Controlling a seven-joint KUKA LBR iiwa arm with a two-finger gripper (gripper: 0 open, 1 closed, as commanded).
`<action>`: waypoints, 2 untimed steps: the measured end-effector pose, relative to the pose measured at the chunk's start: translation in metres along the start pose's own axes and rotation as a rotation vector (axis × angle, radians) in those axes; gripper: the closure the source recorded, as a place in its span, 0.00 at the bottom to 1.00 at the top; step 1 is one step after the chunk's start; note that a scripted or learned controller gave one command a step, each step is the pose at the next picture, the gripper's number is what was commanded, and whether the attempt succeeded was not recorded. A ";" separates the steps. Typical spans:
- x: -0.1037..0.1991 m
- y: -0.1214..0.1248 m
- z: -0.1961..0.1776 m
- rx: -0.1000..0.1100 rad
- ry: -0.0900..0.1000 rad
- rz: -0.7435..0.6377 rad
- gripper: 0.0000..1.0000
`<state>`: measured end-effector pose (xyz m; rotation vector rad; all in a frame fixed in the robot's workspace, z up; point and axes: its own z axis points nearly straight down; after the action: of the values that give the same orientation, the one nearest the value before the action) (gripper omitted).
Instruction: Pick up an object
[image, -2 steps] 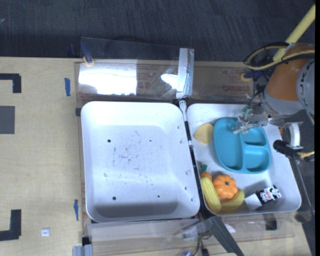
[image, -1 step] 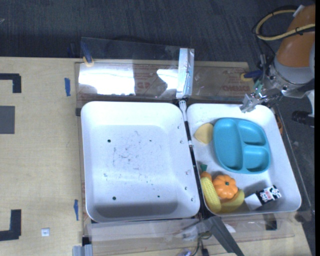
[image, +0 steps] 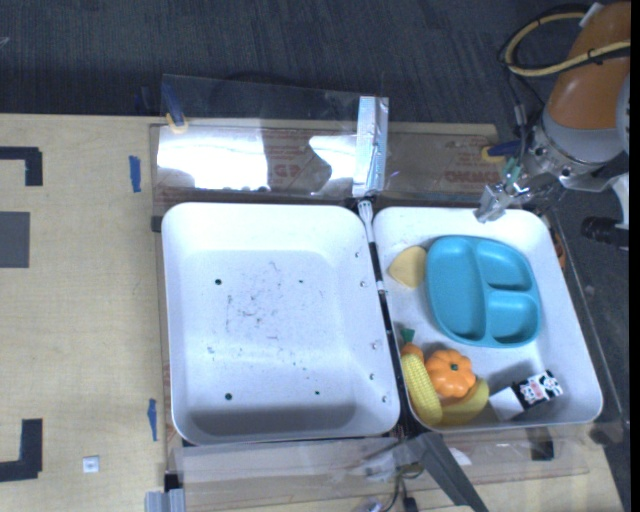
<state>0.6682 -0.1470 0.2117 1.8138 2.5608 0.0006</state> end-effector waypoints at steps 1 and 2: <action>-0.001 0.001 -0.008 -0.001 -0.002 -0.002 1.00; 0.036 0.012 -0.005 0.005 0.004 -0.071 1.00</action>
<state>0.6678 -0.1089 0.2169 1.7251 2.6289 -0.0016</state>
